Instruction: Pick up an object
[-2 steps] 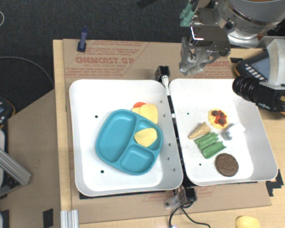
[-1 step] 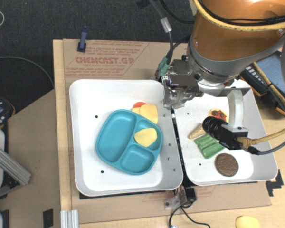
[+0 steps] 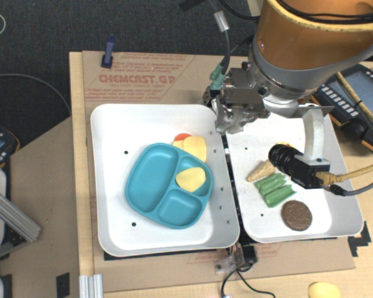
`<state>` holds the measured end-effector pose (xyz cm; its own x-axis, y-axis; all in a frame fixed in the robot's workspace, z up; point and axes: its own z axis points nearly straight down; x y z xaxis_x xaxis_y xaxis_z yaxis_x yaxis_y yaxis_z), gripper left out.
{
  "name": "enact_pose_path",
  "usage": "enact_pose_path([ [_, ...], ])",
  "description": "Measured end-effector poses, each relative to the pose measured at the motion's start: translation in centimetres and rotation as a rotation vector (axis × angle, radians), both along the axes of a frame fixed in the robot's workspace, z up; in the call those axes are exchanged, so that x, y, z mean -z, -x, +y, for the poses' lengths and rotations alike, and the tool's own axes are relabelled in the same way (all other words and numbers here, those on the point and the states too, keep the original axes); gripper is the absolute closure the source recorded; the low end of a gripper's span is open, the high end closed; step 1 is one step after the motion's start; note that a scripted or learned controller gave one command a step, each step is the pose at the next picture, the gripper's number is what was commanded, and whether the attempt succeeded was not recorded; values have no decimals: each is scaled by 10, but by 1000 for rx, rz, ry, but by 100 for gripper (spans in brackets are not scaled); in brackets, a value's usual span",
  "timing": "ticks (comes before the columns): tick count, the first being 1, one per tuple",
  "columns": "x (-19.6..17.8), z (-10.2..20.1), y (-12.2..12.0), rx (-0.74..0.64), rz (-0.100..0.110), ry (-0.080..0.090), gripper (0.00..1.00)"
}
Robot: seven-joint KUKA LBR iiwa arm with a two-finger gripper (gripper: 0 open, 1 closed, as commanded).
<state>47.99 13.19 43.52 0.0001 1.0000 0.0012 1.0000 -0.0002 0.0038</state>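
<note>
My end effector hangs over the far end of the seam where the left bin and right bin meet; whether it is spread or pressed together I cannot tell, and nothing can be seen held in it. No object is picked yet. Hazards, as I judge them: a straight descent from here would meet the two touching rims rather than any object. The nearest candidates, two yellow pieces, are awkward. One lies against the far rim of the teal divided plate, so a closing grip could catch the plate. The other lies inside a plate compartment and may slide. A red-orange piece is mostly hidden behind the first. The plate itself looks too broad and shallow to grip. In the right bin, the brown disc lies flat and could be missed; the tan wedge and green piece touch and may be taken together. Count: two bins, one plate, two yellow pieces, one red-orange piece, one wedge, one green piece, one disc.
</note>
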Motion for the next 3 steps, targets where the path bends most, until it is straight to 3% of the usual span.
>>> enact_pose_path([
  [1, 135, -45, -24, 6, 19, 6, 100],
  [2, -31, -53, 0, 0, -17, -3, 100],
  [3, 58, -33, 2, -2, 14, 3, 100],
])
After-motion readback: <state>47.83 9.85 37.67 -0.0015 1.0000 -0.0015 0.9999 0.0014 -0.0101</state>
